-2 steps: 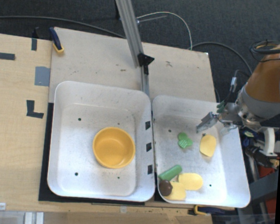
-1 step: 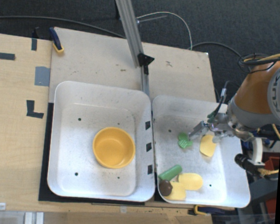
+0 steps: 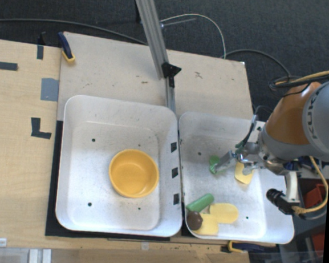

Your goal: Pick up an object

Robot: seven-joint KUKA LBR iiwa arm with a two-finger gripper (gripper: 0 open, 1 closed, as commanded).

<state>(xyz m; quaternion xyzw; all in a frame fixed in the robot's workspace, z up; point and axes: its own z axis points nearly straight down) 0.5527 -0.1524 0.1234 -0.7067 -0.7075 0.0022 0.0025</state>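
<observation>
My gripper [image 3: 223, 163] hangs low over the right bin [image 3: 259, 231], reaching left from the grey and orange arm [image 3: 291, 125]. A small green object [image 3: 213, 162] sits right at the gripper's tip; whether it is gripped or just touching I cannot tell. A pale yellow piece [image 3: 243, 174] lies just below the wrist. Near the bin's front lie a green cylinder [image 3: 200, 203], a flat yellow piece [image 3: 225, 212], a brown object [image 3: 194, 220] and another yellow piece [image 3: 208, 227].
The left bin [image 3: 79, 126] holds a yellow bowl [image 3: 133, 173] near its middle. A grey pole [image 3: 156, 33] slants down to the ridge between the bins. Cables and a black connector [image 3: 278, 201] hang at the arm's right.
</observation>
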